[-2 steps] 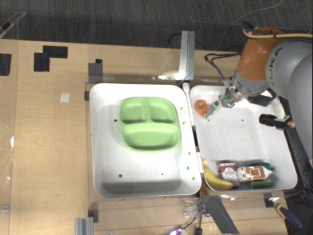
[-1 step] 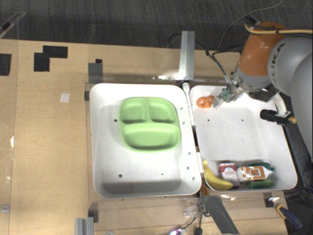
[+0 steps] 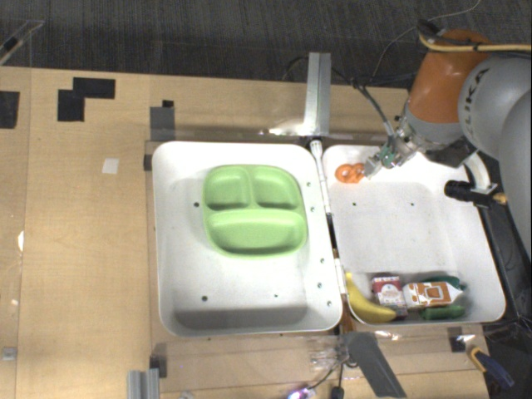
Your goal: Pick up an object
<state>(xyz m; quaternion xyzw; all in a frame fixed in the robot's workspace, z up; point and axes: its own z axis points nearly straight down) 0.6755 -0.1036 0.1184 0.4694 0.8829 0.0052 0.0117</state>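
Claw (image 3: 376, 166) hovers at the right bin's (image 3: 416, 223) far edge beside an orange object (image 3: 348, 173); finger state unclear.

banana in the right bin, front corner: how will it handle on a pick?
The banana looks curved and smooth, so it may twist or slip between two fingers. It lies tight against the bin wall beside the cartons, so finger room is probably scarce. Likely soft; a hard squeeze could bruise it.
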